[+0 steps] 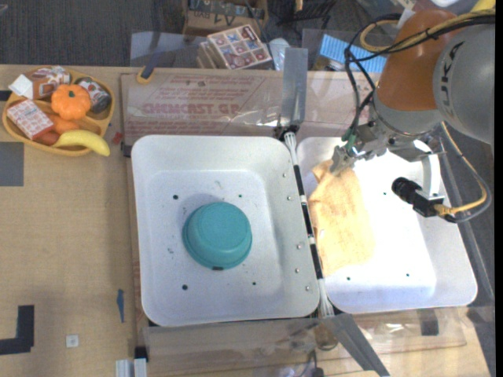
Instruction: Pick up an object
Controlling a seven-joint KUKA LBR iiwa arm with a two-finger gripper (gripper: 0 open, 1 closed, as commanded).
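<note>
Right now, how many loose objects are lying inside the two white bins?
2. A teal bowl sits upside down in the left bin; a tan cloth lies along the right bin's left side. The arm may hide more near the right bin's top.

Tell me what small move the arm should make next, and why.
Probably a short lift straight up. The gripper sits at the top corner of the tan cloth in the right bin, and that corner looks pulled up. Raising it would show whether the cloth really comes along.
</note>
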